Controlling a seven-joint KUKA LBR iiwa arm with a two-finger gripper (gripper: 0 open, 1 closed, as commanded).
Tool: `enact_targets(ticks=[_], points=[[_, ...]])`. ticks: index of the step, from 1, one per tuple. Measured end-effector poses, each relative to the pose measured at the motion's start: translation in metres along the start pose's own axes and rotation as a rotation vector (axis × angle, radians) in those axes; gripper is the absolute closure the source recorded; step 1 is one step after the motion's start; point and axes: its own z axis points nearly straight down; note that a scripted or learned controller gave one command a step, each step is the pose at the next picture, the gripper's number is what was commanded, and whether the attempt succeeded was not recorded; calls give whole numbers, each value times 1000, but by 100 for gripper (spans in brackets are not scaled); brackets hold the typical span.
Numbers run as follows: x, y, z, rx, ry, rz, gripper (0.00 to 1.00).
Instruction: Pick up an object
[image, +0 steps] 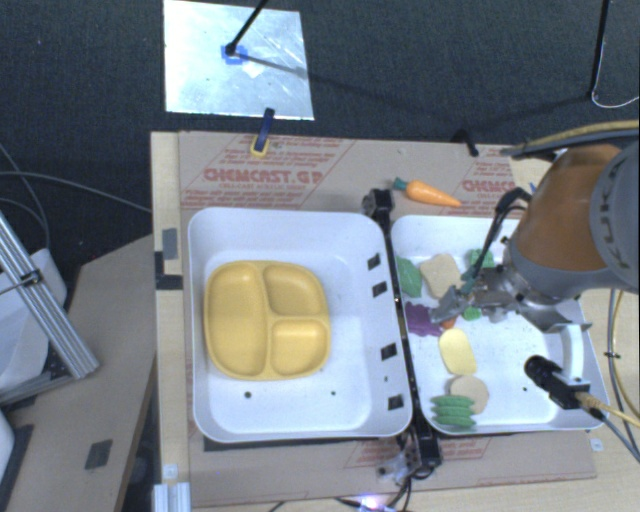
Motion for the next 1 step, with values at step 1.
enact_targets(ticks=[1], points=[[-3,-28,-99,1,-1,5,0]])
